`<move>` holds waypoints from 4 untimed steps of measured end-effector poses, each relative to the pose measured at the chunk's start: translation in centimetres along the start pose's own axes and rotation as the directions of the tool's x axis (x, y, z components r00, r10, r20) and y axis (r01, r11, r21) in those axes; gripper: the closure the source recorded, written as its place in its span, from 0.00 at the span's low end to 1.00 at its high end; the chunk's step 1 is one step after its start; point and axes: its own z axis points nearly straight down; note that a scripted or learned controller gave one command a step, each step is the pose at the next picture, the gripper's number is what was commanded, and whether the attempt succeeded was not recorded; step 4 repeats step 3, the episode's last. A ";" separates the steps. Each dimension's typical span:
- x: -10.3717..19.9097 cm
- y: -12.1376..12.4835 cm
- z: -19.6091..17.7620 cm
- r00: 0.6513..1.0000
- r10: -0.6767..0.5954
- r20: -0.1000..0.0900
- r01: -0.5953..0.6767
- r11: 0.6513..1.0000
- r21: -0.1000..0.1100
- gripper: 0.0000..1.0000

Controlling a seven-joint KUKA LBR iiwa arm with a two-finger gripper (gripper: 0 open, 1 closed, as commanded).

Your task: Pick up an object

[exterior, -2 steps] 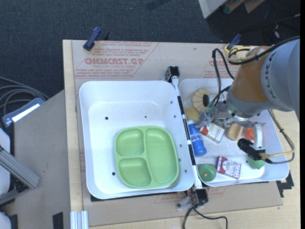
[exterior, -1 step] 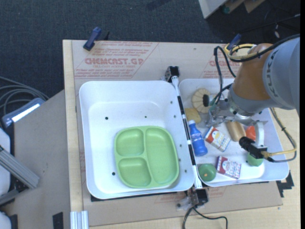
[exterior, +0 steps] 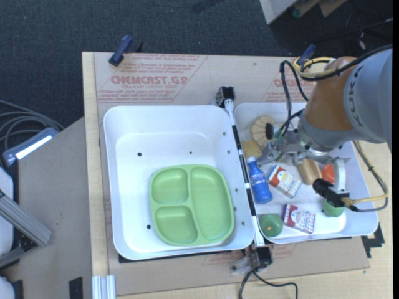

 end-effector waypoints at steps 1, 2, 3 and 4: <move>0.3 -3.5 1.0 1.000 0.000 0.001 0.000 1.000 0.000 0.00; 0.4 -3.5 0.0 1.000 0.000 0.001 0.000 1.000 0.000 1.00; 6.2 -7.7 -14.5 1.000 -0.002 0.000 0.002 1.000 0.000 1.00; 6.2 -7.7 -14.5 1.000 -0.002 0.000 0.002 1.000 0.000 1.00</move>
